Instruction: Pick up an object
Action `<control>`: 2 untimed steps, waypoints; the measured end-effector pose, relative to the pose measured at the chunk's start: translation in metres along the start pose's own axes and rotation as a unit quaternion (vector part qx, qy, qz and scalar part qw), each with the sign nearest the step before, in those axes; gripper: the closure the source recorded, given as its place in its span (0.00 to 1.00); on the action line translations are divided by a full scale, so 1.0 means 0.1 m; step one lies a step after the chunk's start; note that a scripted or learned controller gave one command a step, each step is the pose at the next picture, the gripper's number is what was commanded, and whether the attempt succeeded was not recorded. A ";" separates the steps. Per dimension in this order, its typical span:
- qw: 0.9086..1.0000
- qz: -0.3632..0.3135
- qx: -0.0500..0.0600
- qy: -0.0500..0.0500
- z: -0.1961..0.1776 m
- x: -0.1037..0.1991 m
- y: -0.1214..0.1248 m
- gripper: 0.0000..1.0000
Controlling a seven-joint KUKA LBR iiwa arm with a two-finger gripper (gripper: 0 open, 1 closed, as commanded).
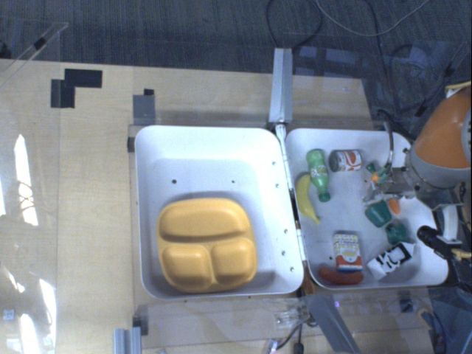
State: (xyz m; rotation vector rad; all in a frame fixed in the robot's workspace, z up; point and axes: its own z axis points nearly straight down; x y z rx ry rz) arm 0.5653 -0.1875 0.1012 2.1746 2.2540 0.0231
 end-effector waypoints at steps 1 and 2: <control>1.000 0.008 0.005 -0.003 -0.97 0.56 0.77 1.00; 1.000 0.008 0.005 -0.003 -0.97 0.56 0.76 0.00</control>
